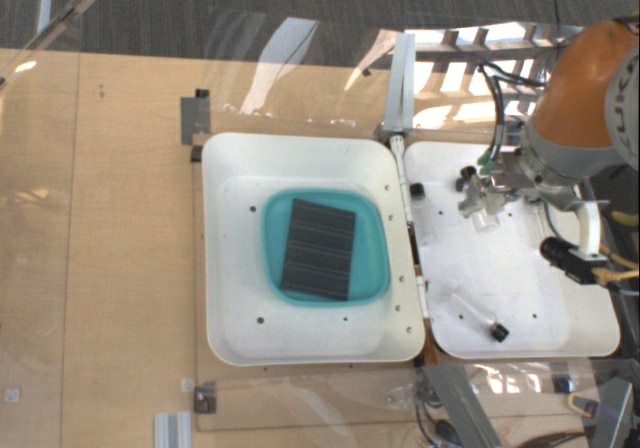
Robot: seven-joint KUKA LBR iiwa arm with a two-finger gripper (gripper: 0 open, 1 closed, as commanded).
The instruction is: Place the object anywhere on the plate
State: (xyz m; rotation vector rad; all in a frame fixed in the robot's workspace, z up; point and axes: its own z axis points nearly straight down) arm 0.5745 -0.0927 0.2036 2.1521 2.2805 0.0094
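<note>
A teal square plate (372,254) sits in the middle of the left bin (230,266). On the plate lies a dark grey ribbed rectangular slab (318,249), flat and slightly tilted, inside the plate's rim. My gripper (480,200) hangs over the upper left part of the right bin (520,266), below the orange wrist band (590,86). It is well to the right of the plate and apart from the slab. I see nothing held in it.
A small clear tube with a black cap (482,318) lies near the right bin's front edge. A black cable end (566,260) hangs off the arm over that bin. A metal divider (410,226) runs between the bins.
</note>
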